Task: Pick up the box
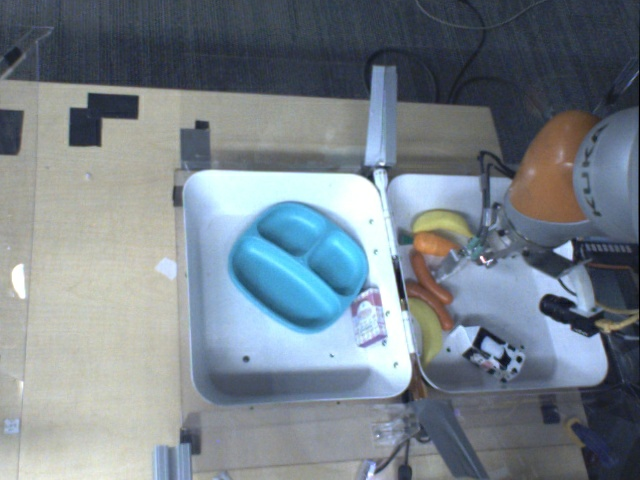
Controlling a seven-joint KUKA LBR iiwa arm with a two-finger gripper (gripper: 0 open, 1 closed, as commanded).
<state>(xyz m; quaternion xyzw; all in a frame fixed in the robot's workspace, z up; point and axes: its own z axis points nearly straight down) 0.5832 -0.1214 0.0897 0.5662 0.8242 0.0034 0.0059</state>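
Note:
The box [369, 317] is a small white and pink carton. It lies in the left bin [210, 268], close to that bin's right wall and touching the lower right edge of a blue divided plate [298, 264]. My gripper [468, 255] hangs over the right bin [560, 368], just right of a pile of toy food, about a hundred pixels right of the box and above it. The grey wrist with its orange band [550, 173] hides the upper part of the gripper. Nothing of the box is near the gripper.
In the right bin lie a yellow banana [442, 223], an orange carrot [432, 244], a reddish sausage [432, 295] and a black and white object [495, 353]. A metal post [382, 118] stands behind the wall between the bins.

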